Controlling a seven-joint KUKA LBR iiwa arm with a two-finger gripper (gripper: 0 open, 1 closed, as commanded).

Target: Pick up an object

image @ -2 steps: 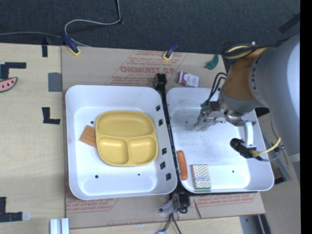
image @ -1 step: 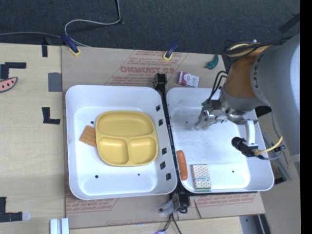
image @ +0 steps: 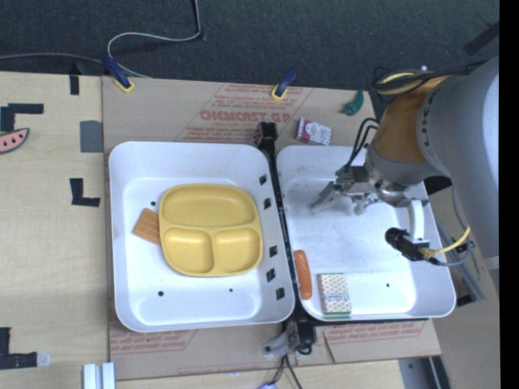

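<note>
Gripper [image: 340, 198] over the right bin [image: 422, 298], fingers spread open, nothing between them. Near that bin's front wall lie a slender orange carrot [image: 302, 272] and, just beside it, a speckled rectangular box [image: 334, 292]. Left bin [image: 138, 298]: glossy yellow three-compartment plate [image: 212, 228] overlapping a brown wafer [image: 147, 226].

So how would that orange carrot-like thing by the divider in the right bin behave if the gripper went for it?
The carrot-shaped piece looks rounded and slim, so it would probably roll when nudged. It lies against the right bin's left wall, likely crowding one finger. It looks like smooth moulded plastic, probably light and stiff.
</note>
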